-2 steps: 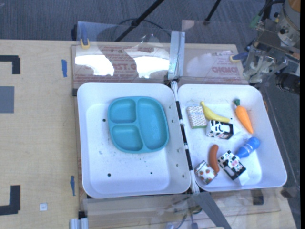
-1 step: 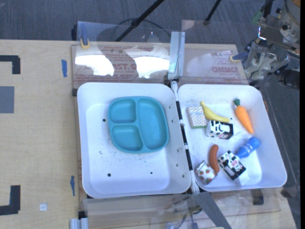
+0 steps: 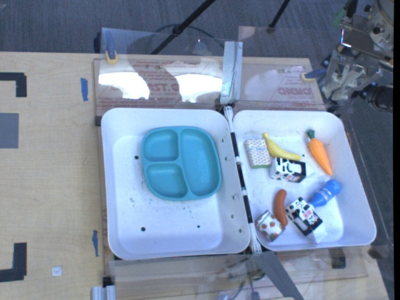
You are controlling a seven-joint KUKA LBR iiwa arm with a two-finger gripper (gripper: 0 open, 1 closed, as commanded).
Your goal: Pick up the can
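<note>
Pale wood bench top (image 3: 50, 167) carries two shallow white bins side by side, with dark floor and stand legs beyond the far edge. On the left, the left bin (image 3: 119, 230) holds a blue divided plate (image 3: 181, 162) lying flat near its middle. Across the centre seam, the right bin (image 3: 359, 220) is crowded. At its near-left corner lies what I take to be the can (image 3: 270, 225), small and patterned, apparently tipped on its side and close against the bin wall. A sausage (image 3: 280, 205) lies just beside it and a cow-print box (image 3: 304, 216) sits right of that. Farther back are a waffle-like square (image 3: 257, 152), a banana (image 3: 281, 149) and a carrot (image 3: 320, 155), with a blue bottle (image 3: 325, 192) toward the right. Doing this pick well likely means descending straight over the can and closing across its narrow width, keeping clear of both the sausage and the bin wall; the tight corner makes a slip or a nudge of the neighbours a real risk. At far right, the gripper (image 3: 337, 86) hangs beyond the bin's far-right corner, well apart from the can, wrist pointing roughly downward; whether it is open or closed cannot be told.
</note>
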